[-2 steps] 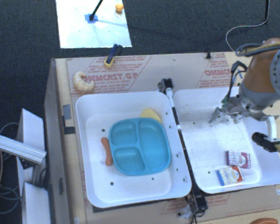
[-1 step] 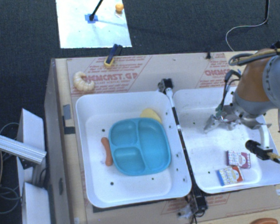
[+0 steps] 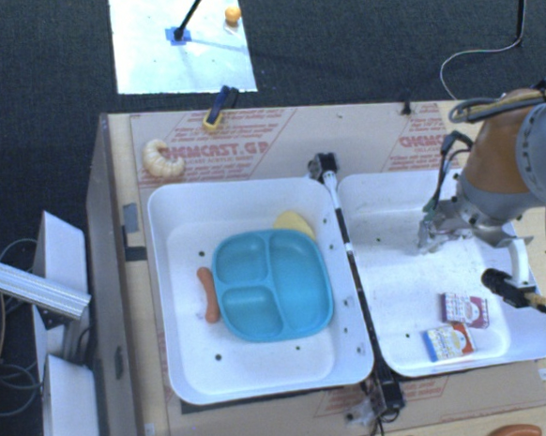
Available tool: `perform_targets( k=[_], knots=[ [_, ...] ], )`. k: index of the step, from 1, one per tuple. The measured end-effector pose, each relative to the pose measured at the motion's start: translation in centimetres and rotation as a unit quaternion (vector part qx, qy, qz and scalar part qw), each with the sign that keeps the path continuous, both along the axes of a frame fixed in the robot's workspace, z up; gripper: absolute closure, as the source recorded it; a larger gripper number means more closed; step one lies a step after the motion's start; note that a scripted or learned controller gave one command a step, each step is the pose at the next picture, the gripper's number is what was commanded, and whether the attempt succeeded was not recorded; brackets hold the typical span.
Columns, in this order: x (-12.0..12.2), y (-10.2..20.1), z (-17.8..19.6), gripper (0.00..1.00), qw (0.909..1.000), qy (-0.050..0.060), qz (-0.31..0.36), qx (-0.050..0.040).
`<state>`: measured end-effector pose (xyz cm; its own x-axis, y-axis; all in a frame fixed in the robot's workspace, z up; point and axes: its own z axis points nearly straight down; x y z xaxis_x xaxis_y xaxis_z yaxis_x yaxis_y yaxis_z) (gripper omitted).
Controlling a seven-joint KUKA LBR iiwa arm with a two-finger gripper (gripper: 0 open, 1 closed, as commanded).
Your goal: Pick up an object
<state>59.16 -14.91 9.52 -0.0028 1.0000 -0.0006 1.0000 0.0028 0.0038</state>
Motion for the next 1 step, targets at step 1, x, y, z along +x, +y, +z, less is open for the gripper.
perform_targets(
  k=[1],
  knots=[
    [-0.01,0.0,-0.01,0.0,1.0,0.0,0.0,0.0]
  ],
)
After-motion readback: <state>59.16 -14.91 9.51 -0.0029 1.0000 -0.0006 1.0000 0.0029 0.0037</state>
